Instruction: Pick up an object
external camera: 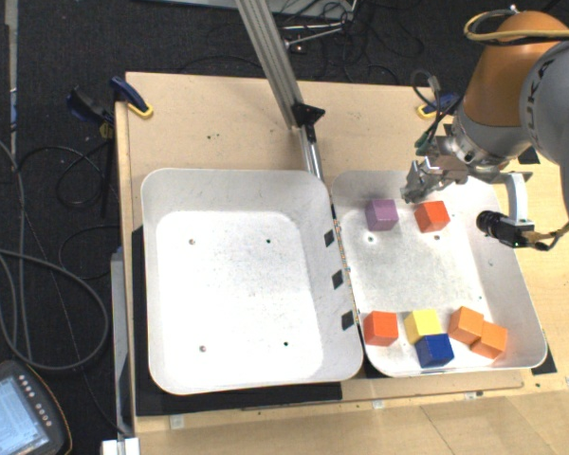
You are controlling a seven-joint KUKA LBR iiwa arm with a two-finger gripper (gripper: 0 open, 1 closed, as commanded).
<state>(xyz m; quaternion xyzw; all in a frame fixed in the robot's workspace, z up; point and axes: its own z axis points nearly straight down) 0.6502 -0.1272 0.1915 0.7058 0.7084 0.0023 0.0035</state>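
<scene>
Camera view: bench (218, 121) w/ two white bins; left bin (237, 282) beside right bin (455, 273). Arm (522, 74) reaches over right bin's far edge; gripper (419, 186) low near that edge, fingers' state can't tell. Red-orange cube (432, 216) just beside gripper, purple cube (381, 214) to its left. Along near edge: orange cube (380, 327), yellow cube (421, 324), blue cube (434, 350), two orange blocks (479, 332) at near-right corner.

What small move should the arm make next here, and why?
Probably a short shift toward the orange cube, then straight down. The gripper hangs at the right bin's far end, just up-left of that cube and right of the purple cube, with nothing seen held, so the orange one is the nearest pick.
</scene>
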